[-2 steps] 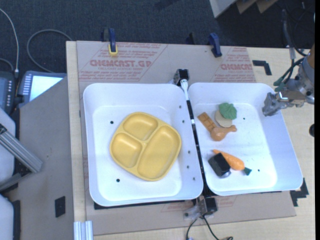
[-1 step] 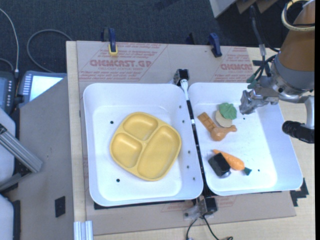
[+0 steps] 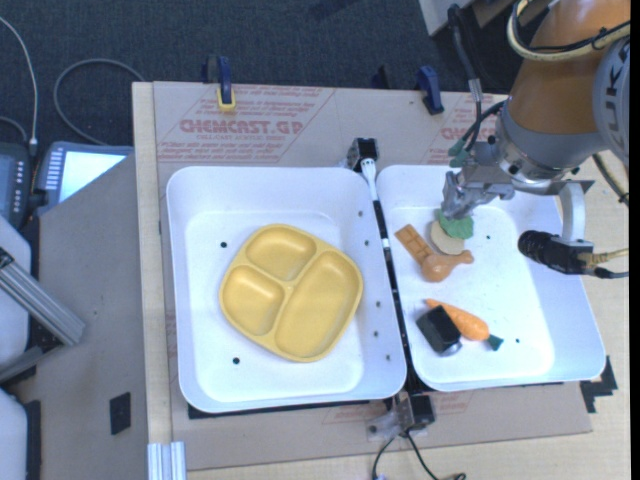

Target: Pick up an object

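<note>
My gripper [image 3: 458, 211] reaches down into the right bin [image 3: 560, 358] from the upper right, its tips right over a small round beige and green object [image 3: 452, 232]. Just below and left of it lies a brown, drumstick-shaped toy [image 3: 432, 256]. Nearer the front of the same bin lie a toy carrot [image 3: 468, 319] and a small black block [image 3: 438, 329], touching each other. The view does not let me see whether anything sits between the gripper's tips.
The left bin [image 3: 190, 298] holds a yellow divided plate [image 3: 291, 291]. A black strip with a clamp [image 3: 378, 230] runs between the two bins. A black cable connector [image 3: 548, 249] hangs over the right bin's right side.
</note>
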Tool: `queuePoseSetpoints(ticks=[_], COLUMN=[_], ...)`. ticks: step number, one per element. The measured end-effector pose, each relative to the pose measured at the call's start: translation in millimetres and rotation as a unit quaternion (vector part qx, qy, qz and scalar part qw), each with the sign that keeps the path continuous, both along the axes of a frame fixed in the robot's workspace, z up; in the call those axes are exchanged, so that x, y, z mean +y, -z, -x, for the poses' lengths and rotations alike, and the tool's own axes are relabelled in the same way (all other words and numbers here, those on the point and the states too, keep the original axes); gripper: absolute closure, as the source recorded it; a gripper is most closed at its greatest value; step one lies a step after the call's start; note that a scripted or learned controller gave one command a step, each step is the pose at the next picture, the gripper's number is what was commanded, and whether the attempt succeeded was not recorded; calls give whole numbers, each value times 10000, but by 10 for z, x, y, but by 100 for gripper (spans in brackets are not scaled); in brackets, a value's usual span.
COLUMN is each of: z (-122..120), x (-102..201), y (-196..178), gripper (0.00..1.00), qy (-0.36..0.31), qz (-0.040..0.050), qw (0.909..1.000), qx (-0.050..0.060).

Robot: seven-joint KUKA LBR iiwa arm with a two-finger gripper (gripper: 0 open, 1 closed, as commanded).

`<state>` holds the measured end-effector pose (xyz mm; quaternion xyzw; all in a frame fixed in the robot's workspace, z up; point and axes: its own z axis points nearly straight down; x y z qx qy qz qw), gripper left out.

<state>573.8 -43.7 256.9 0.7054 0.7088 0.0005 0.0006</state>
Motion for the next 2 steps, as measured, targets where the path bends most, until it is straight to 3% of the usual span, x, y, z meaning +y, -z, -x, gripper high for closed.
queuePoseSetpoints(ticks=[2], z=[-402], x=[1068], y=[9], gripper=[100], qy=[0], qz=[-2], qw=[10000], qx=[-12])
